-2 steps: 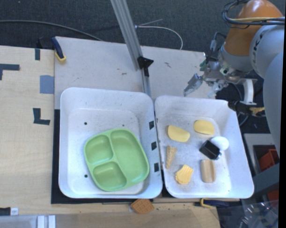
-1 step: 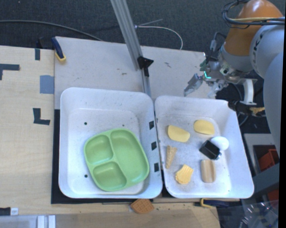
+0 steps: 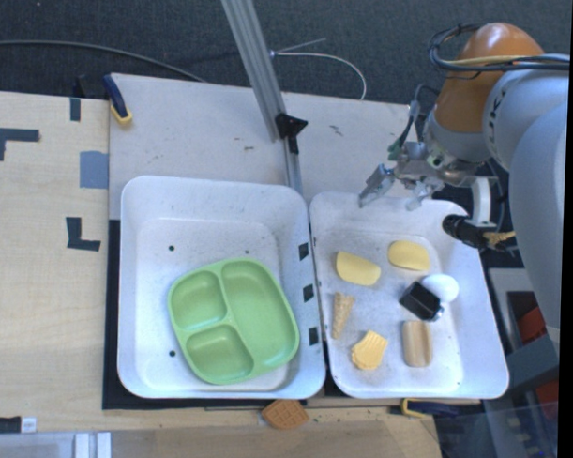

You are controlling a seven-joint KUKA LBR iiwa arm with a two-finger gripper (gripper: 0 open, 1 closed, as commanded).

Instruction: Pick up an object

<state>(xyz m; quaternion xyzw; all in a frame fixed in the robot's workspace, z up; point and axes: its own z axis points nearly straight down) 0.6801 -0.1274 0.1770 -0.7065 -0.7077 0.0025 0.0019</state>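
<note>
Spread apart and holding nothing, the gripper (image 3: 395, 191) hangs over the far edge of the right bin (image 3: 479, 371). At left, the left bin (image 3: 140, 265) carries a green three-compartment plate (image 3: 233, 320). An orange cracker-like piece (image 3: 283, 414) lies on the bench just in front of the bins. Inside the right bin sit a cone-shaped piece (image 3: 343, 314), a yellow oval (image 3: 357, 268), a crinkled yellow piece (image 3: 369, 350), a second yellow oval (image 3: 409, 255), a tan roll (image 3: 416, 342), a black block (image 3: 421, 299) and a white object (image 3: 442, 287) touching that block.
</note>
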